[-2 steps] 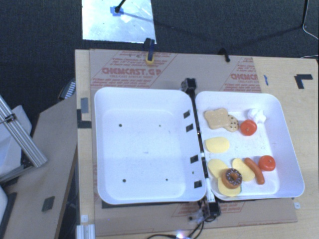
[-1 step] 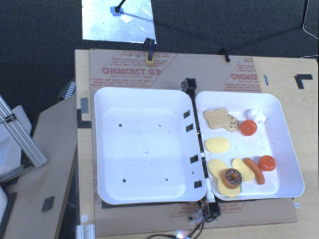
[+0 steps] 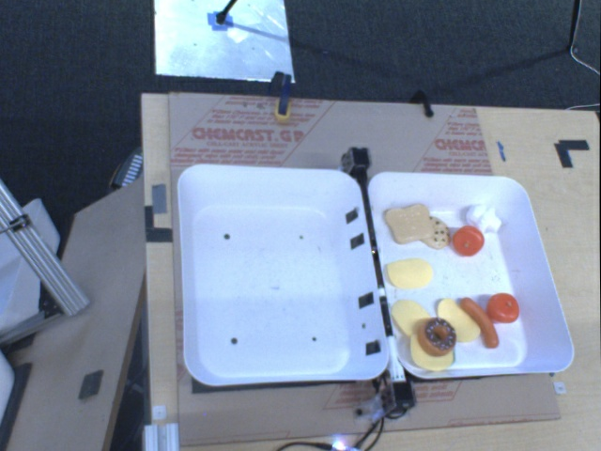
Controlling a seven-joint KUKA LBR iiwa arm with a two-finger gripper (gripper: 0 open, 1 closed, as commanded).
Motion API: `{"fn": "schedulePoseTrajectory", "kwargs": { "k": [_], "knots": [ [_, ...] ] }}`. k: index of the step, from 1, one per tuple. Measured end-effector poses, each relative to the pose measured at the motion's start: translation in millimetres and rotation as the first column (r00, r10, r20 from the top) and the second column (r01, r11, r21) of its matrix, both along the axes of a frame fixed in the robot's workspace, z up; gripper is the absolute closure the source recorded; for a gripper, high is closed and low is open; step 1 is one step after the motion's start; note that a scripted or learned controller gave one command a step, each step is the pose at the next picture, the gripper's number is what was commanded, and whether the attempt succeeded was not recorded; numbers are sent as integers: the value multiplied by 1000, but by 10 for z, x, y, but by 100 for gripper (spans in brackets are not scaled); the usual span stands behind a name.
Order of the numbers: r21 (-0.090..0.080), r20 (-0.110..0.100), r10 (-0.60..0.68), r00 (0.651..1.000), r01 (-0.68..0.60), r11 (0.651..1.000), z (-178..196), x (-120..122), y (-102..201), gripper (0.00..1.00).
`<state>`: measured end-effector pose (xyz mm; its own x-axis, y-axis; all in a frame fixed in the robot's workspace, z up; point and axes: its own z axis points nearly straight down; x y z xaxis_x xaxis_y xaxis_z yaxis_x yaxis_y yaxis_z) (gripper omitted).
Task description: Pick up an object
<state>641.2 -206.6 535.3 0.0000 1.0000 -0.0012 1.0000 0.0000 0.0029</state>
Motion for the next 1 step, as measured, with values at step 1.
{"fn": "schedulePoseTrajectory", "kwargs": {
  "k": [1],
  "knots": [
    [0, 0, 0, 1000, 0, 1000, 1, -87, 1, 100]
  ]
}}
